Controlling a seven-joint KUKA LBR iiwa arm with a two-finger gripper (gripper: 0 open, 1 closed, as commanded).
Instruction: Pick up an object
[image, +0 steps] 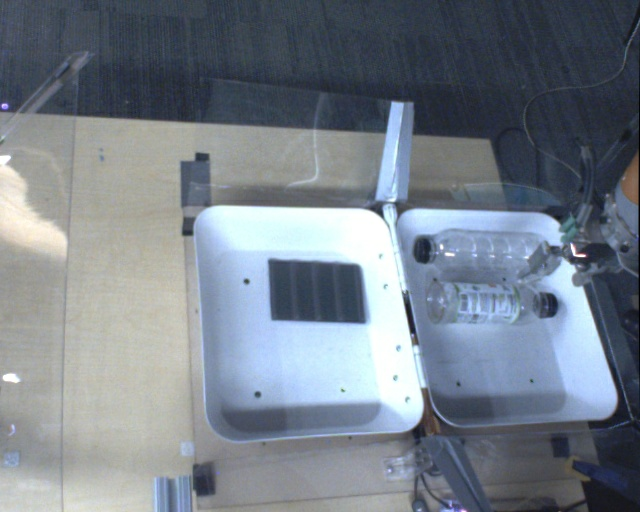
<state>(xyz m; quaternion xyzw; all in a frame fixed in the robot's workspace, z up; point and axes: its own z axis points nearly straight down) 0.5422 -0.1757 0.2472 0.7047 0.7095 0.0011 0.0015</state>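
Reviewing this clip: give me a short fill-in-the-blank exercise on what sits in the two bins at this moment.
1. The two clear plastic bottles lie in the ____ bin.
2. The dark ridged rectangle lies in the ____ bin.
3. Both bottles lie on their ____, not upright.
4. The end effector is at the right bin's ____ edge.

Missing words: right; left; sides; right

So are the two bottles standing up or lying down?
Lying down. Both clear bottles rest on their sides in the right bin, caps pointing opposite ways.
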